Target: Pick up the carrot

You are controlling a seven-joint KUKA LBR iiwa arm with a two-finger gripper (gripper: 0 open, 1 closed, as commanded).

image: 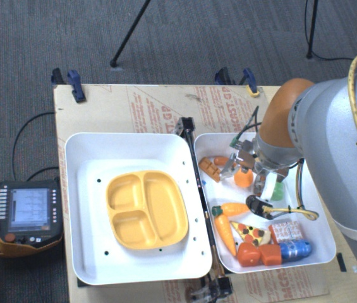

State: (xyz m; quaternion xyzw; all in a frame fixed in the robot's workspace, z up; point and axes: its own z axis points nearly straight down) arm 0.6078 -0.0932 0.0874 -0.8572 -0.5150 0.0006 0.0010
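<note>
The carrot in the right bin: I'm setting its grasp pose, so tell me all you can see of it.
The orange toy carrot with a green stem cap looks like smooth plastic, long and tapered. It lies flat near the left wall of the right shallow white bin, stem end up-left, tip pointing down-right toward a red block. A pizza-slice toy lies against its right side. The pincer hangs apart from it, further up the bin.

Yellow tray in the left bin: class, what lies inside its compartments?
The yellow tray in the left bin has three compartments with nothing in them. The tray covers the bin floor beneath it.
</note>
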